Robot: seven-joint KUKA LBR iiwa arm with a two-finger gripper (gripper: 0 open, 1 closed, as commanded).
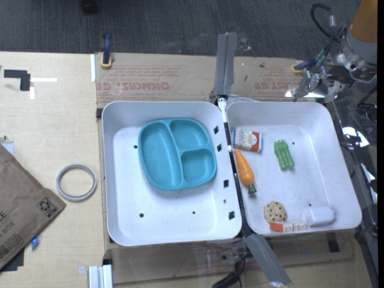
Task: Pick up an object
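Cardboard covers the table under two white bins. Nearest in the right bin lie a cookie and a white block; farther back a carrot, green beans and a small carton. A teal divided plate fills the left bin. Beyond the right bin's far corner hangs the claw, its state impossible to tell.

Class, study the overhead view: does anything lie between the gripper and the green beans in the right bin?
Nothing visible does. The gripper hovers above the far right corner of the right bin, and the green beans lie alone on bare bin floor. The small carton and the carrot sit to their left, clear of that path.
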